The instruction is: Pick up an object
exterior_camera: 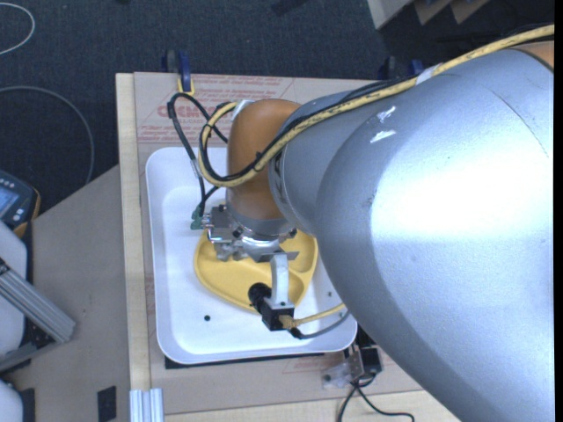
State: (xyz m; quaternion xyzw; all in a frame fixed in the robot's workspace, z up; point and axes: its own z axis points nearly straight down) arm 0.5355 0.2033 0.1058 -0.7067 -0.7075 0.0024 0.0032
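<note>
A flat yellow object point(215, 275) lies in the white bin point(167, 236), in its near half. My arm comes in from the right, and its orange band point(255, 156) and metal wrist flange point(251, 236) stand straight over the yellow object. The gripper point(251, 258) points down at that object and is hidden beneath the wrist. A small green piece point(197, 219) peeks out at the wrist's left edge.
The grey arm link point(440, 227) covers the right half of the view. Black and yellow cables point(198, 139) loop over the bin's far left part. A black connector point(268, 310) hangs by the bin's near edge. The wooden bench point(136, 236) borders the bin on the left.
</note>
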